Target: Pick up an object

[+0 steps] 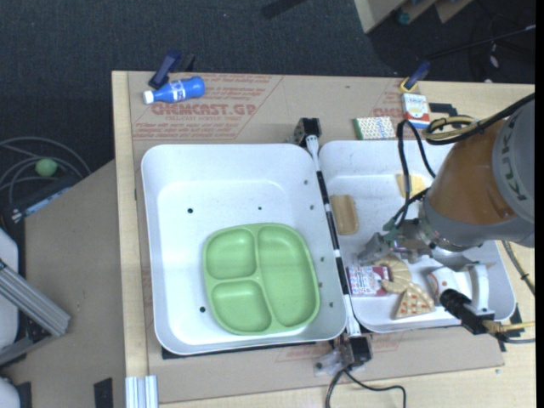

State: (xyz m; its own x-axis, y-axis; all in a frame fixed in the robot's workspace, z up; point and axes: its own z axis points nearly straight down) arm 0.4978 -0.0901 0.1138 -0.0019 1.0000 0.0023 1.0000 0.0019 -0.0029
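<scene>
My gripper (379,246) hangs low over the middle of the right bin (367,156), with the grey and orange arm (476,185) reaching in from the right and covering the bin's right half. Just below the gripper lie a red and white packet (365,279), a tan round piece (396,273) and a toy pizza slice (413,301). A tan block (343,213) rests to the gripper's upper left, by the bin's left wall. A yellow piece (405,184) peeks out beside the arm. Nothing visibly sits in the gripper.
The left bin (170,170) holds a green divided plate (259,277). On the bench behind the bins lie a blue and white bottle (175,89), a small patterned box (374,127) and a card (415,105).
</scene>
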